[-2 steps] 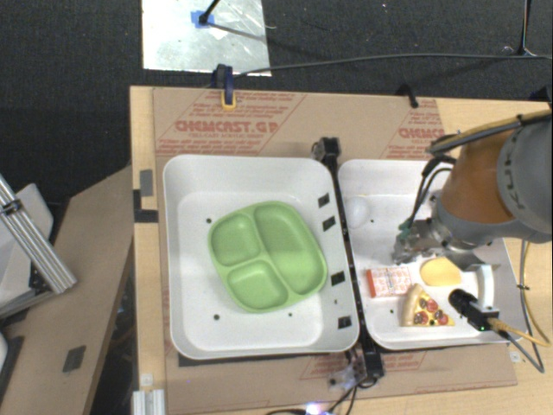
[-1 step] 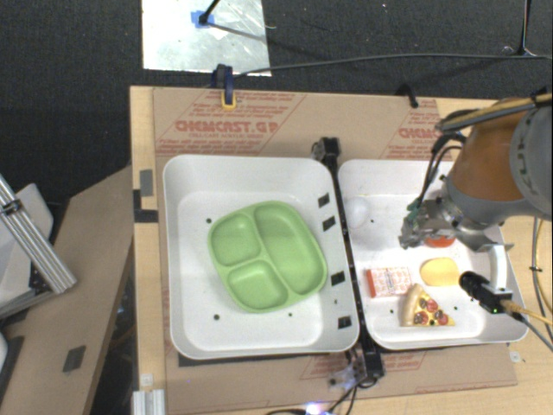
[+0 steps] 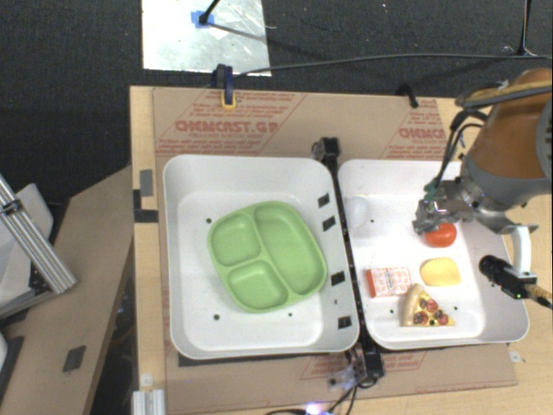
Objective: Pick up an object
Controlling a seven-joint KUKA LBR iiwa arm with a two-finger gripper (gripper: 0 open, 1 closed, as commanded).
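Note:
In the right bin lie a red tomato, a yellow piece, a red-and-white packet and a pizza slice. My gripper is low over the bin's right half, right at the tomato's upper left edge and touching or nearly touching it. The tomato still rests on the bin floor. The left bin holds a green divided plate.
The arm comes in over the right bin's far right corner. Both bins sit on a cardboard sheet, with black clips along the divider between them. A metal frame stands at the left, off the bench.

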